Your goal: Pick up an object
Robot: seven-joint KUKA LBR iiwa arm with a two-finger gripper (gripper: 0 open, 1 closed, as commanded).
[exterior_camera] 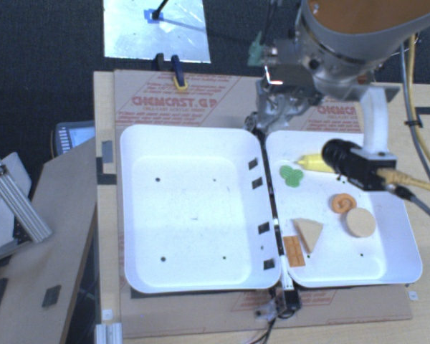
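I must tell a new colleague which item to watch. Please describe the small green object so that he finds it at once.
Start at the right-hand shallow white bin, the one that holds several small items. Look at its upper left part, close to the divider between the two bins: the small green leaf-shaped piece lies there, just left of a yellow object. It is the one green item among orange and tan neighbours.

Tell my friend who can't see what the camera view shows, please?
A grey and orange robot arm hangs over two white bins. The right bin holds a yellow piece, green piece, orange ring, tan disc, tan wedge and orange strip.
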